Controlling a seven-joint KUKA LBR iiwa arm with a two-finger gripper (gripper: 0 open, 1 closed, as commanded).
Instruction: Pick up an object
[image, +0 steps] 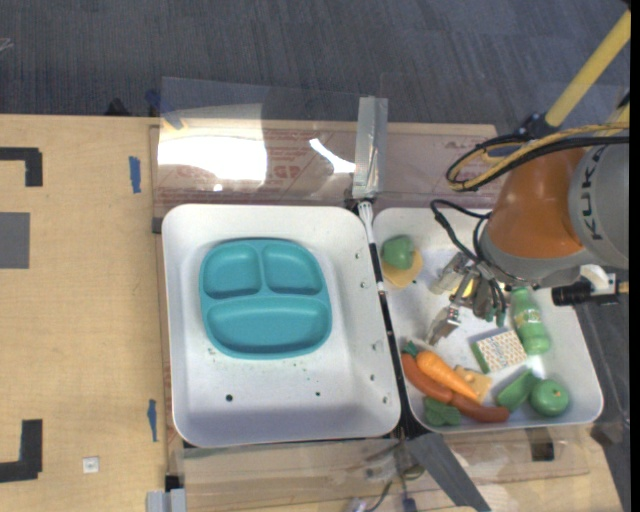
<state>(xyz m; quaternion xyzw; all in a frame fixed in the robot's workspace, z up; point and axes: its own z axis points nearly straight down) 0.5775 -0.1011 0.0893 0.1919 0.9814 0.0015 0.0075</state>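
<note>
My gripper (447, 300) hangs over the middle of the right bin (590, 385), coming off the orange-banded wrist. Its fingers (443, 324) are spread open with only bare white bin floor between them. A green and yellow toy fruit (398, 255) lies up and left of it. An orange carrot (438, 371) lies below it near the bin's left wall. A green bottle (527, 322) and a checkered card (500, 350) lie just to its right, partly under the wrist.
The left bin (190, 390) holds a teal divided plate (265, 298). More toys crowd the right bin's front: a red sausage (482, 409), a green pod (512, 390) and a green apple (550, 398). Cables (480, 160) loop above the arm.
</note>
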